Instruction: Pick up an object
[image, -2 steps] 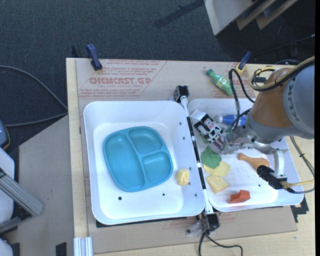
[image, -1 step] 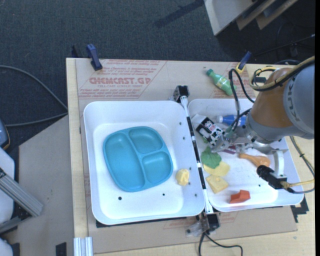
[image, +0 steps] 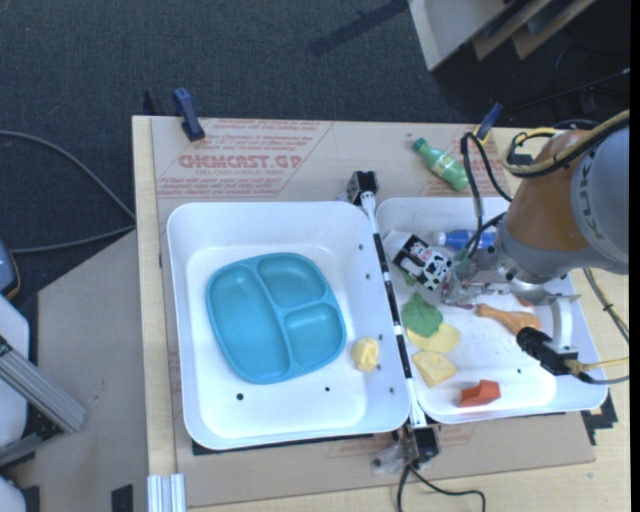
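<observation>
From here I see the grey arm with its orange band (image: 560, 200) reaching into the right white bin (image: 520, 405), its gripper (image: 462, 290) low beside a small black-and-white patterned block (image: 420, 262). I cannot tell how far the fingers are spread or whether they have anything. Near them lie a green leafy plastic piece (image: 422, 318), two yellow wedges (image: 434, 352), an orange carrot-like toy (image: 508, 318) and a red block (image: 480, 393). The left white bin (image: 200, 400) holds a blue sectioned plate (image: 274, 316) and a small yellow lump (image: 366, 352). A green bottle (image: 440, 162) rests on the surface.
</observation>
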